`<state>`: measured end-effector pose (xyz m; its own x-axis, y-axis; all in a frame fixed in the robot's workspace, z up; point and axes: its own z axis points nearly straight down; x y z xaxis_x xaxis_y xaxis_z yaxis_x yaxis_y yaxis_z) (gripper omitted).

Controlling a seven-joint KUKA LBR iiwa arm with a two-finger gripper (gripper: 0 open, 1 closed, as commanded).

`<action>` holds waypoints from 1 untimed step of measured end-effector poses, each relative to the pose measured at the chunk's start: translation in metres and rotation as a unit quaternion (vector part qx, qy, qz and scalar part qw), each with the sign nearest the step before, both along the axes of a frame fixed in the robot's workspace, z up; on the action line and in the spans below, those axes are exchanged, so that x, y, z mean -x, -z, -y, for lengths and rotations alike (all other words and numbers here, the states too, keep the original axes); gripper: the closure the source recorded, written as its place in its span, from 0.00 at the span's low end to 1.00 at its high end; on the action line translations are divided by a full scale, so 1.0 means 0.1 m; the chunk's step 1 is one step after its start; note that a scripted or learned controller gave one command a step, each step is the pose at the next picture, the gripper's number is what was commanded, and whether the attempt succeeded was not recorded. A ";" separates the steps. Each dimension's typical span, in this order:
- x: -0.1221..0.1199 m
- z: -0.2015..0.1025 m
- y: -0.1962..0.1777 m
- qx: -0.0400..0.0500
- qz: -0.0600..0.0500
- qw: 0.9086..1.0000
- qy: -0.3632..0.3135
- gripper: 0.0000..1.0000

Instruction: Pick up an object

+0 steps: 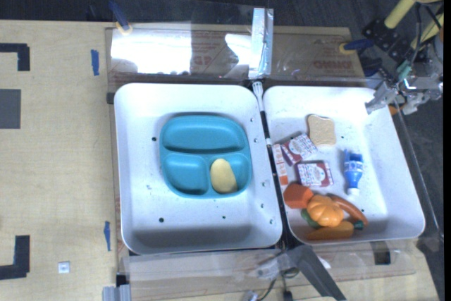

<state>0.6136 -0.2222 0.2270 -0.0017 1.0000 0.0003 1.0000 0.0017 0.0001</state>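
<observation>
Sitting side by side on the pale wooden surface point(56, 173), the two white bins hold all the loose things. The left bin point(134, 208) carries a blue divided tray point(194, 137) with a yellow lemon-like piece point(223, 175) in its lower right compartment. The right bin point(398, 201) holds a tan slice of bread point(322, 129), two small red-and-white packets point(303, 147) just beside each other, a blue-and-white tube point(352, 170), and a cluster of orange and red toy vegetables point(325, 211) near the front wall. The pincer point(394, 91) hangs over that bin's far right corner, well apart from every item; whether it is released or clenched cannot be told.
</observation>
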 end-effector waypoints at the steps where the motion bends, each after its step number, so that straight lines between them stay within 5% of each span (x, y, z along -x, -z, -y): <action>1: 0.10 -0.01 0.85 0.004 0.015 1.000 0.011 0.00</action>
<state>0.6039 -0.2211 0.1423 0.0202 0.9998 -0.0065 0.9993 -0.0200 0.0300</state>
